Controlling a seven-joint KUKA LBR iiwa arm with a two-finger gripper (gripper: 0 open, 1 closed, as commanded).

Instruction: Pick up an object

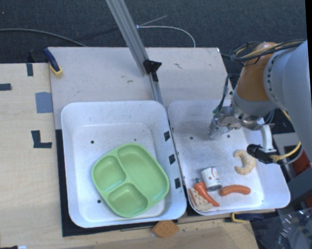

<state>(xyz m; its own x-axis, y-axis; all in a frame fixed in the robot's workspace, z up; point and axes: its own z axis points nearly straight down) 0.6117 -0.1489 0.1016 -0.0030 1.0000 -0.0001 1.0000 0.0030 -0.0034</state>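
Fingers [219, 130] low in right bin [198, 115], state unclear, croissant [245, 162] nearby

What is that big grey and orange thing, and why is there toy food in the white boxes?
That is a robot arm. A camera above the bench looks down on it. Its gripper, a hand with two fingers, hangs over the right white bin. It is meant to pick something up, but it holds nothing. In that bin lie a small can, a red sausage, a pale curved piece and a carrot. The left bin holds a green divided plate.
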